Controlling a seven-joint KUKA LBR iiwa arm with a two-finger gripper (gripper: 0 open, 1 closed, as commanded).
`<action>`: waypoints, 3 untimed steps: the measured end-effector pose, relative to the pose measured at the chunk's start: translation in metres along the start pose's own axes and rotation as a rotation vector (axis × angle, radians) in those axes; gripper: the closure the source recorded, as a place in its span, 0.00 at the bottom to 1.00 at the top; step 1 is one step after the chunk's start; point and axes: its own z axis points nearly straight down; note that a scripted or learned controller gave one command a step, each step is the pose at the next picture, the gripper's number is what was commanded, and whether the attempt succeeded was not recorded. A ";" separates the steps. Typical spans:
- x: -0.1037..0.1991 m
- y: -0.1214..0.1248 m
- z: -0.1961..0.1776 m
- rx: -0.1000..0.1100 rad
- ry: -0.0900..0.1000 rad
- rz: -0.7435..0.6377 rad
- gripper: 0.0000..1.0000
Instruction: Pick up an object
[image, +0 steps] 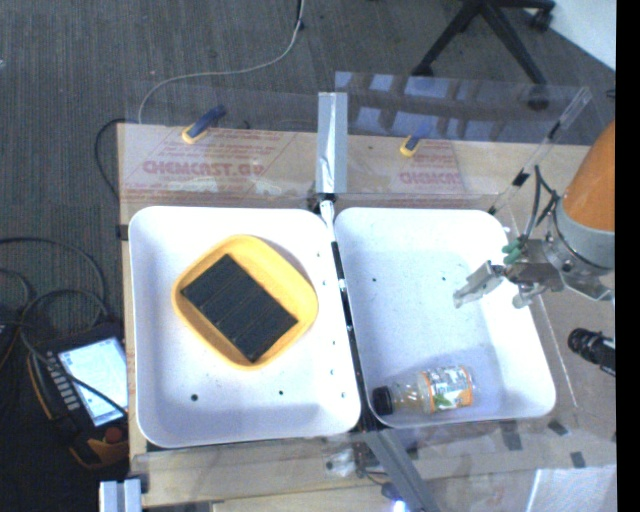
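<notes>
The bottle is seen lying on its side below the pincer, well apart; the pincer's fingers are spread apart, nothing held.

Open white floor across most of the right bin, from the far wall down past the middle. Sole obstacle there: a small bottle on its side along the near wall, dark cap toward the divider. Gripper low over the right edge of that bin, well apart from the bottle, with bare floor between them. Left bin largely taken up by a yellow dish with a dark ridged slab inside; narrow bare margins around it, widest along the near wall. Upright metal post at the far end of the divider between the bins.
</notes>
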 end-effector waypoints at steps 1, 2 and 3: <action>-0.007 -0.020 0.087 0.000 0.002 -0.170 0.00; -0.004 -0.016 0.169 -0.015 -0.004 -0.250 0.00; -0.008 -0.020 0.165 -0.003 0.001 -0.067 0.00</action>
